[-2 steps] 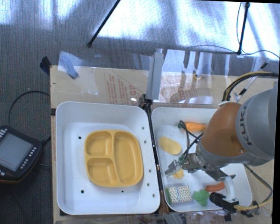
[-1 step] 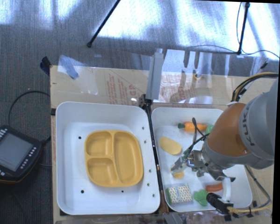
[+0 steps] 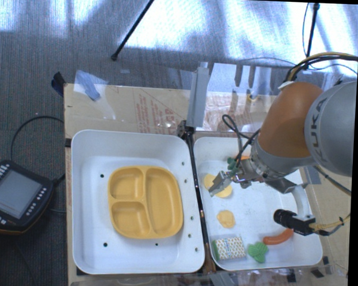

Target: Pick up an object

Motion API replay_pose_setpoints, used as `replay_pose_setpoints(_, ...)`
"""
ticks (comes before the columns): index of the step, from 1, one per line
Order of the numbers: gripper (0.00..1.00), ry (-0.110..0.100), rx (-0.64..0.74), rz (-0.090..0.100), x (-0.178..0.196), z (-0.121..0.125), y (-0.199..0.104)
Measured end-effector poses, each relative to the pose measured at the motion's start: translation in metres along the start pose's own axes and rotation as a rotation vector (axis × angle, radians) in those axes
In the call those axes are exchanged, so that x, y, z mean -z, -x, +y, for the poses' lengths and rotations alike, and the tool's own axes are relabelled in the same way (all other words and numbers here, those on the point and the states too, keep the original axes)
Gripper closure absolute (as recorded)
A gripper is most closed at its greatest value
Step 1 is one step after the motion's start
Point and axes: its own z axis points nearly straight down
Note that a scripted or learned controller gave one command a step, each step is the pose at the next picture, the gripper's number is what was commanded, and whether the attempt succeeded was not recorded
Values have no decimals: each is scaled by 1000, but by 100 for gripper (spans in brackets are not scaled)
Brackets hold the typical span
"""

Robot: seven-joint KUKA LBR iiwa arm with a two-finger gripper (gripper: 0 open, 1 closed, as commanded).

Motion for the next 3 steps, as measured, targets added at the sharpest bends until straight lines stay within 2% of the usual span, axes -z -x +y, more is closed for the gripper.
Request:
replay_pose_setpoints(1,0,-9,8,2,-103,-54,42)
replay_pose_setpoints(2,100,-8,4,4,-93,-53,42)
replay_pose_setpoints(3,0,-9,4,4,-94,-54,42)
